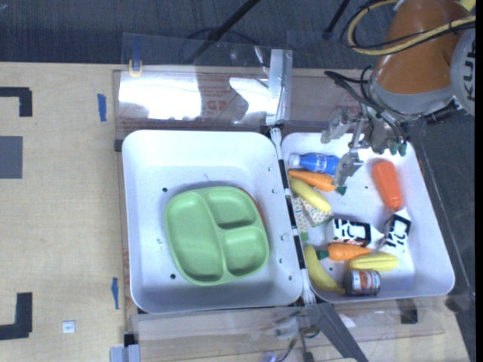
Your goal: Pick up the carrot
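Right bin (434, 259), near end: can (364, 281), bananas, small carrot (349, 252). Mid-bin: orange carrot (311, 179) lies w/ banana (311, 196) touching one side, blue bottle (317, 161) just beside the other. Claw (349, 166) hangs at its tip end, fingers slightly apart, holding nothing. Risk: crowded neighbours, so fingers may catch bottle or banana, or tapered tip may slip out. Left bin: green tray (217, 234).

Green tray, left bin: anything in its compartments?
The green tray lies in the left bin. All three compartments look bare. Whatever lies beneath the tray is covered. The carrots, bananas and can sit in the right bin.
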### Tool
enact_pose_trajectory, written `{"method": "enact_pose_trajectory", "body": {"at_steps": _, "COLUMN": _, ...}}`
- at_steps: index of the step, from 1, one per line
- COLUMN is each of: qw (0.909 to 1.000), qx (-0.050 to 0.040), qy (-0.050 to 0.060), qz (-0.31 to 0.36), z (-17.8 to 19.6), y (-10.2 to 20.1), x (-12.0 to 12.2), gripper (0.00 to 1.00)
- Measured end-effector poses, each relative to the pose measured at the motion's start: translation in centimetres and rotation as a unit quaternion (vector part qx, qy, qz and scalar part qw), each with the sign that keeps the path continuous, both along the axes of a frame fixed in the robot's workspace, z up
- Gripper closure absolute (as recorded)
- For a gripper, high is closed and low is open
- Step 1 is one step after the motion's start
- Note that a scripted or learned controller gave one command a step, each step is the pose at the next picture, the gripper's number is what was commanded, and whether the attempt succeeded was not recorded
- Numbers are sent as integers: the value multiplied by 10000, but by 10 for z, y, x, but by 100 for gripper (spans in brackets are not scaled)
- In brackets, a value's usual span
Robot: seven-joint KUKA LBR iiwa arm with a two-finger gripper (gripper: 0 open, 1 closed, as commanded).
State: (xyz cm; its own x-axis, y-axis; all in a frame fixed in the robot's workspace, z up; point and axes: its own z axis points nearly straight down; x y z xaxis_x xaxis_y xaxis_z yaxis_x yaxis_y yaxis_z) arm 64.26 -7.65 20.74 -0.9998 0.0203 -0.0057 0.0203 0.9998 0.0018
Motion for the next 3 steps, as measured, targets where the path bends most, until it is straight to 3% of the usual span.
{"method": "enact_pose_trajectory", "body": {"at_steps": 1, "qw": 9991, "qx": 2, "qy": 21, "qz": 417, "z": -33, "y": -21, "x": 1, "gripper": 0}}
{"method": "enact_pose_trajectory", "body": {"at_steps": 2, "qw": 9887, "qx": -13, "qy": -26, "qz": 1499, "z": -98, "y": -19, "x": -9, "gripper": 0}}
{"method": "enact_pose_trajectory", "body": {"at_steps": 3, "qw": 9691, "qx": -7, "qy": 0, "qz": 2468, "z": -23, "y": -4, "x": -45, "gripper": 0}}
